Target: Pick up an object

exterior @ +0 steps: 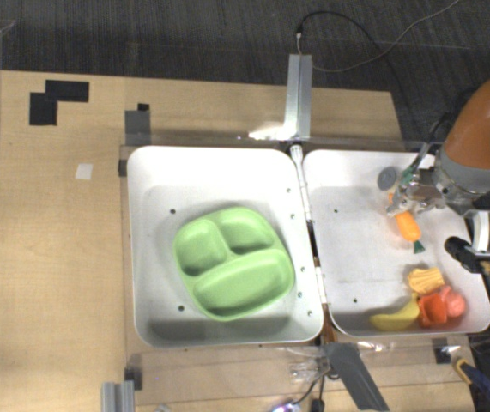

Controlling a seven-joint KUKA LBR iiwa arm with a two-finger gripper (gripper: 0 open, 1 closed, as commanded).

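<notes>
The gripper (409, 197) is seen low over the right bin (347, 256), far right part; how wide it is parted cannot be told. The orange carrot (408, 227) lies just near of it, long axis running far-left to near-right. The arm (480, 148) is reached in from the right, wrist tipped down.

My table (47, 256) carries two white bins; the left bin (154, 187) holds a green divided plate (232, 260), lying tilted.
</notes>
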